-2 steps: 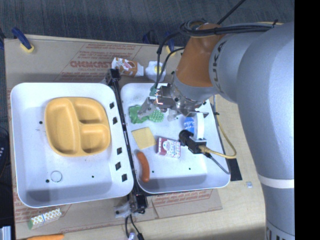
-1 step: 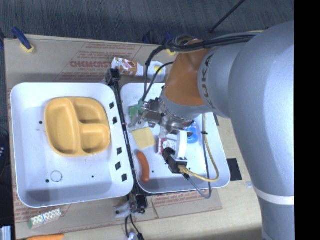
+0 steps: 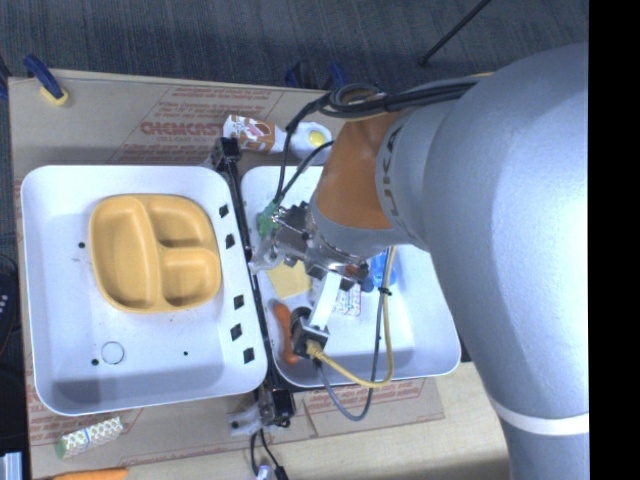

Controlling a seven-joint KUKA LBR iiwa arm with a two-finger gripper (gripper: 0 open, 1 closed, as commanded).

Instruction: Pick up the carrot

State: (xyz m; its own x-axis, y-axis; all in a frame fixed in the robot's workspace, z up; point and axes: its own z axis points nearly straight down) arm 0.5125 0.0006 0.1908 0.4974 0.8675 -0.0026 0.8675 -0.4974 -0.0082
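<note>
Carrot (image 3: 283, 328) spotted: a short orange-red stub. By its sheen it looks like a toy one, so my guess is light, stiff and a bit slick. With that rounded body it may roll or squirt out if I pinch near an end. My call is to take it across the middle, square to its long axis.

It lies in the right bin (image 3: 422, 336), hard against the wall shared with the left bin (image 3: 60, 368). That wall is the worry, since it leaves little room on that side for a clean close.

Now, where it sits from my gripper (image 3: 288, 240): not under me. It is off to one side, near but apart, toward the bin's front corner. A pale yellow slice (image 3: 290, 283) lies between my gripper and the carrot. Something green (image 3: 270, 218) sits right beside my gripper on the opposite side, and a blue item (image 3: 383, 268) is further along, under my wrist. Across the wall, well away from me, a yellow divided plate (image 3: 155, 251) rests in the left bin.

Open or closed? I cannot tell from this angle, because my own wrist covers it. I see nothing held, and the carrot is not yet picked.
</note>
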